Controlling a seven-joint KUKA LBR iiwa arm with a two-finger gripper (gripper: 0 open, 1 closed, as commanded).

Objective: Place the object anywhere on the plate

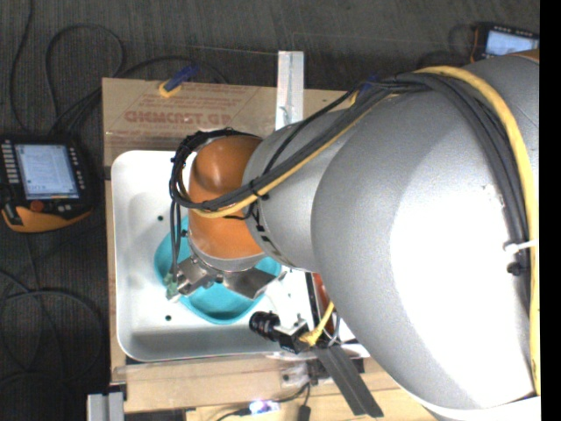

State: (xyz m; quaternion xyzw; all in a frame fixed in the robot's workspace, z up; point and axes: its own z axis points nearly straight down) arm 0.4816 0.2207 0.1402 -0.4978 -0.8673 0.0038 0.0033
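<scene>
Closest of all, the grey arm [412, 235] bulked across the right side of the scene, its yellow and black cables running along it toward the wrist. Its orange band [223, 204] sat over the left white bin [140, 226], and the gripper [181, 283] hung just below that, pointing down at the left part of a turquoise plate [215, 310]. From where I stood I could not tell whether the gripper was open or closed, nor whether it had hold of anything, since the wrist covered it from above.

The plate lay on the bin's floor toward the near right, and the wrist hid more than half of it. The strip of plate that showed around the wrist was plain turquoise. I could not make out the object meant for the plate. Just beyond the bin's right wall, a sliver of something orange-red [321, 295] peeped out from under the arm, too little of it to name.

Beneath the bin lay a sheet of brown cardboard [158, 117] with red lettering. A blue clip [178, 79] was on its far edge and an upright aluminium bar [290, 86] stood beside it. Farther off, on the dark floor [88, 24], a teach pendant [39, 178] with a lit screen lay well left of the bench among black leads.
</scene>
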